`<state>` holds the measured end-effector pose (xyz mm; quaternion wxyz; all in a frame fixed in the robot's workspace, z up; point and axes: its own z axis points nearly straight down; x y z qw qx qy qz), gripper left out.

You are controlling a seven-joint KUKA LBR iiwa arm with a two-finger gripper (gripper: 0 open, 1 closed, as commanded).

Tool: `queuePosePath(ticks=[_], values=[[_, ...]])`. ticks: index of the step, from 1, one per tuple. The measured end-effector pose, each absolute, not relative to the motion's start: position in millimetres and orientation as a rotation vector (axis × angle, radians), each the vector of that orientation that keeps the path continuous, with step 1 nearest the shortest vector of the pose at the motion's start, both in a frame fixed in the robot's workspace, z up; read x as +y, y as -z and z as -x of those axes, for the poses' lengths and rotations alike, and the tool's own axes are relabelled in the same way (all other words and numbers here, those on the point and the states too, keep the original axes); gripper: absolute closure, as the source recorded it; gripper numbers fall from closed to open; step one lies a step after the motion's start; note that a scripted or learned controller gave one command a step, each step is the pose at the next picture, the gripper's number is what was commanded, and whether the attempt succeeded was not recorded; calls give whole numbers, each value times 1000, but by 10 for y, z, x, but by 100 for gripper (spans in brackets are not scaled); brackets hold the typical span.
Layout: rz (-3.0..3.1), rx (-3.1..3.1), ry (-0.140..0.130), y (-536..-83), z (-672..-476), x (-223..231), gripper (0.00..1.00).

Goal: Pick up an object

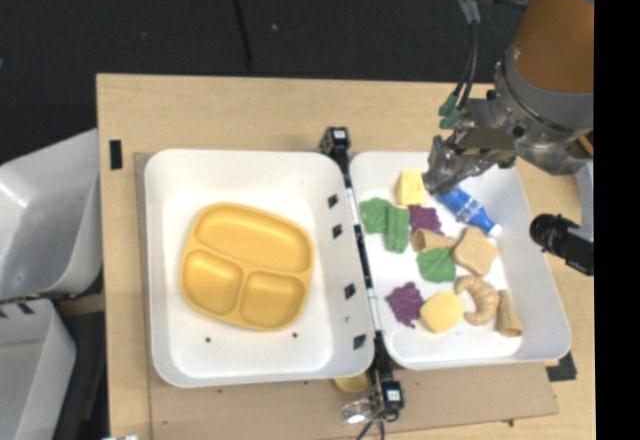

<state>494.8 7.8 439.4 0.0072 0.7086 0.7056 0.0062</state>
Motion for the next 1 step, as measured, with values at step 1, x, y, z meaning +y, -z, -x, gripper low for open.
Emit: queuePosePath(ticks=[1], values=[[-2217, 2225, 1, -4146, -4900, 310, 100]])
